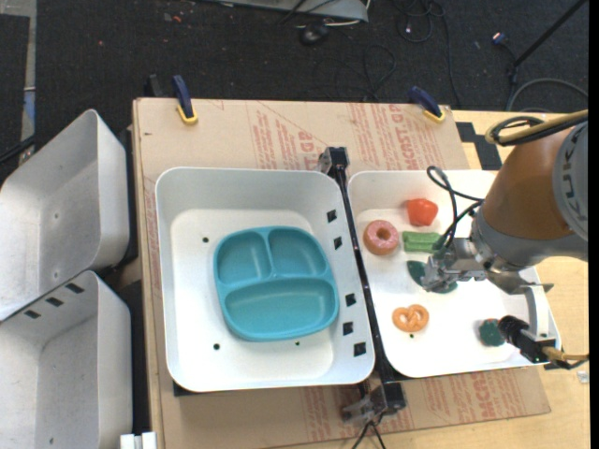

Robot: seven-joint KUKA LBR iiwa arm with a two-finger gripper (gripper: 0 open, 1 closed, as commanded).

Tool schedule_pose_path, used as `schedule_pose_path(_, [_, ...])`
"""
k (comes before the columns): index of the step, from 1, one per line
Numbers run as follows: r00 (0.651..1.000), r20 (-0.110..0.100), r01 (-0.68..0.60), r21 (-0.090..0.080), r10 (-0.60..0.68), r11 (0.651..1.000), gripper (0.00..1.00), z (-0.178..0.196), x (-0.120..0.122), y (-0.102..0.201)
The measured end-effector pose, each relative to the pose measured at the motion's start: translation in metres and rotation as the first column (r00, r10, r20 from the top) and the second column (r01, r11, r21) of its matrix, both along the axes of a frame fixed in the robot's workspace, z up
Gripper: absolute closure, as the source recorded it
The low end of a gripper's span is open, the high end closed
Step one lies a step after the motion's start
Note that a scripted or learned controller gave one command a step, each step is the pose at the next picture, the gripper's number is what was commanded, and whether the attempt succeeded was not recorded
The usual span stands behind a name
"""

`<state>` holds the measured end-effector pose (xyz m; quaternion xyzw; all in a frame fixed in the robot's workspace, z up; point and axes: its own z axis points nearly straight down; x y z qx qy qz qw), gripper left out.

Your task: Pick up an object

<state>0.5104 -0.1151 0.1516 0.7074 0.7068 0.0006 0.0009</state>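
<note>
Open floor between pretzel (410, 319) and dark green piece (490, 332)

Dark floor (281, 64) strewn with cables (412, 36) lies behind the cardboard-topped bench (262, 134).

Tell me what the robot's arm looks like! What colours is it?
The arm is fat and rounded, with a big orange band and grey parts beside it. Black cables loop along it towards the gripper, which is small, grey and made of metal.

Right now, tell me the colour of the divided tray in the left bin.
Teal-blue tray, camera view.
</note>
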Motion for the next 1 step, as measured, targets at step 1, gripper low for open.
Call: schedule_pose_path(1, [1.000, 0.002, -0.003, -0.001, 0.003, 1.000, 1.00, 0.0449, 0.0079, -0.0025])
